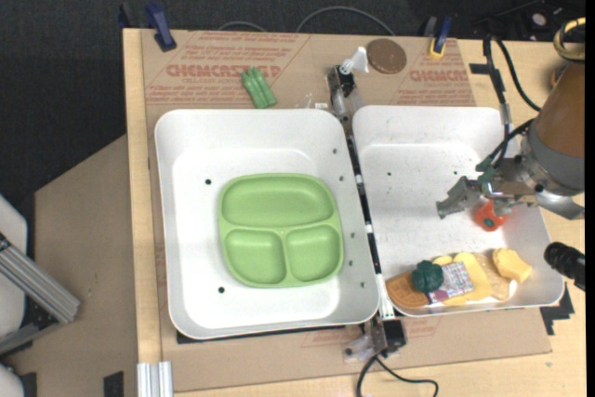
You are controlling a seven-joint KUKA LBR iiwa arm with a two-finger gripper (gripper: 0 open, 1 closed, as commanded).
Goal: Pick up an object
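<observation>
The pincer (476, 200) is seen low in the right bin (409, 130), beside an orange ball (488, 218); whether it is spread cannot be told. A green tray (279, 230) is held in the left bin (186, 200).

- The two bins (186, 293) are white, with small dark dots on their floors.
- The divided tray (279, 228) in the left bin is pale green.
- The counter (214, 70) is tan, printed with red lettering.
- A green clip (258, 88) lies on that lettering; blue clamps (162, 25) sit at the back edge.
- A brown disc (386, 57) lies near the back.
- The arm (562, 130) is grey with an orange band.
- A small orange-red object (489, 217) sits beside the grey gripper (465, 195).
- In the right bin's front corner lie yellow pieces (509, 263), a dark green one (429, 277) and a tan one (402, 291).
</observation>
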